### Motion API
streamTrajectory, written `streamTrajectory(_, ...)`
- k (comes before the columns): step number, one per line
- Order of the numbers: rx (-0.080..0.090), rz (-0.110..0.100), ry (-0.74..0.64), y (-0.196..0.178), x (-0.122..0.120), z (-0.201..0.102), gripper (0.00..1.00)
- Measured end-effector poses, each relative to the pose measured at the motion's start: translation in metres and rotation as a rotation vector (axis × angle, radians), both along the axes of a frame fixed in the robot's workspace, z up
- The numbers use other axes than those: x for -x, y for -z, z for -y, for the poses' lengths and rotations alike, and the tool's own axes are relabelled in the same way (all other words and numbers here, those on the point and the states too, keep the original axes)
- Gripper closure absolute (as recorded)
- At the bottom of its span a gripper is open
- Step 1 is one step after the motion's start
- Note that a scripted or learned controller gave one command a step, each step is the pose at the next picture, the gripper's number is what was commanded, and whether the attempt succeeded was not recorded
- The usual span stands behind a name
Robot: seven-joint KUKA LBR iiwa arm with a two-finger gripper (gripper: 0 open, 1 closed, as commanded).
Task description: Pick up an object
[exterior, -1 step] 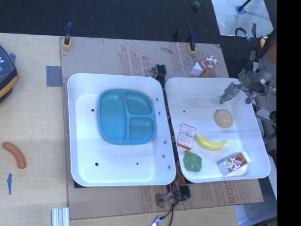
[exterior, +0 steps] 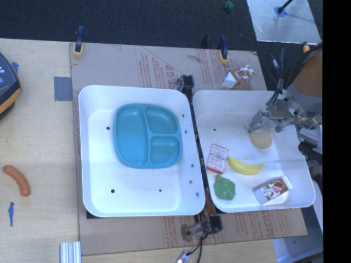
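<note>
The right bin point(exterior: 236, 100) holds a pale round ball-like object point(exterior: 261, 138), a yellow banana point(exterior: 245, 166), a green leafy piece point(exterior: 224, 188), a red and white packet point(exterior: 217, 158) and a small red and white carton point(exterior: 271, 190). My gripper point(exterior: 267, 121) hangs over the right bin's upper right part, directly above the pale round object. Its metal fingers point(exterior: 255, 123) point left and down toward that object, and nothing shows between them. The left bin point(exterior: 93, 147) carries a blue divided plate point(exterior: 148, 135).
A small brown and white packet point(exterior: 238, 76) lies on the cardboard behind the right bin. A sausage point(exterior: 17, 179) rests on the bench at far left, and a dark device point(exterior: 7, 84) sits at the left edge. Clamps point(exterior: 78, 43) hold the cardboard's back edge.
</note>
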State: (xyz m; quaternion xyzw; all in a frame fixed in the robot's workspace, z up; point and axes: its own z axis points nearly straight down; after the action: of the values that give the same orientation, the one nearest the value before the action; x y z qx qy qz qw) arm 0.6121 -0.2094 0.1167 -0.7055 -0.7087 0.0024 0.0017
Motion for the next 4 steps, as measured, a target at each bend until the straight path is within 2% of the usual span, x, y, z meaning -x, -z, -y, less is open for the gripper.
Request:
streamTrajectory(1,0.0,0.002,-0.001,0.024,0.026,0.002,0.0)
streamTrajectory(2,0.001,0.002,-0.002,0.013,0.026,0.003,1.0)
streamTrajectory(3,-0.002,0.005,0.0,-0.086,0.003,-0.061,1.0)
streamTrajectory(4,-0.002,0.003,0.001,-0.086,0.004,-0.061,0.0)
